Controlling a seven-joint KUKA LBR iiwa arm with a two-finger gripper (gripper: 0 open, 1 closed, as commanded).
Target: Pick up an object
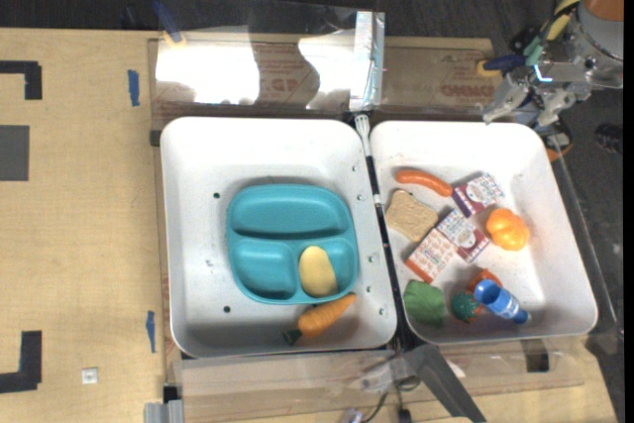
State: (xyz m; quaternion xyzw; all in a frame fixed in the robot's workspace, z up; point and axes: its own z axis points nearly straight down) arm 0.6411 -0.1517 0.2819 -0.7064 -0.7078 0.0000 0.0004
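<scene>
My tool [523, 104] sits at the far right of the view, above the upper right corner of the right bin [570, 213], outside its rim and well apart from everything in it; I cannot tell how it is set, since the wrist and cables blur together there. The right bin holds the loose things: an orange pepper-like piece [426, 181] near the top, a tan cracker [410, 215] below it, two printed packets [478, 192] [442, 245] lying at a slant, an orange fruit [507, 229] beside them, a green block [427, 302] at the lower left and a blue bottle [498, 301] near the bottom edge. In the left bin [188, 213] a teal divided tray [287, 223] carries a yellow potato-shaped item [317, 270] in its lower right compartment, and a carrot [327, 315] lies just below the tray. Both bins rest on the tabletop [79, 213].
</scene>
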